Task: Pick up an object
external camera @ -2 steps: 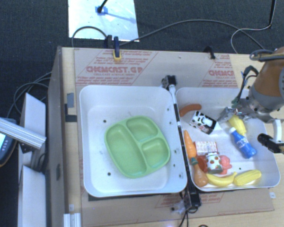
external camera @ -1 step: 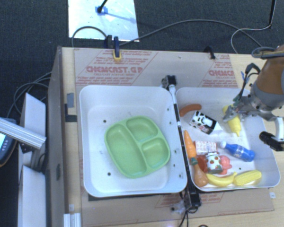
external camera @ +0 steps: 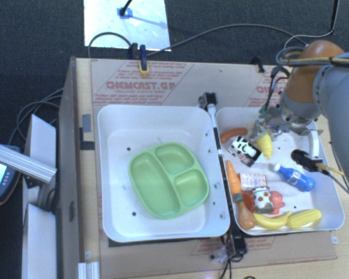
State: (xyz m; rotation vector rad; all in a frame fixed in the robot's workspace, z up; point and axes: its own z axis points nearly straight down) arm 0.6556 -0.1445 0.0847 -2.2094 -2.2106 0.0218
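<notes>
**Figure.** The tool (external camera: 264, 130) hangs low over the far end of the right-hand shallow white bin (external camera: 336, 209). Whether it is spread or pressed together cannot be told from here.

At 6 o'clock of the tool, just beside its tip, lies a small yellow tapered plastic toy (external camera: 267, 146), the likeliest object for this pick. It cannot be seen to be held.

At 8 o'clock, close against the yellow toy, sits a black-and-white spotted block (external camera: 244, 150). At 9 o'clock lies an orange-red sausage-shaped toy (external camera: 233, 134), and at 4 o'clock, apart, a blue plastic bottle with a white cap (external camera: 294, 178).

Far out at 9 o'clock, the left-hand white bin (external camera: 113, 156) carries a pale green divided plastic plate (external camera: 168, 179).

To pick well, the tool should probably centre over the yellow toy and close across its narrow width. The side nearest the spotted block must stay clear so that only one thing is taken. A straight, slow lift would show whether the toy has truly come away.
</notes>
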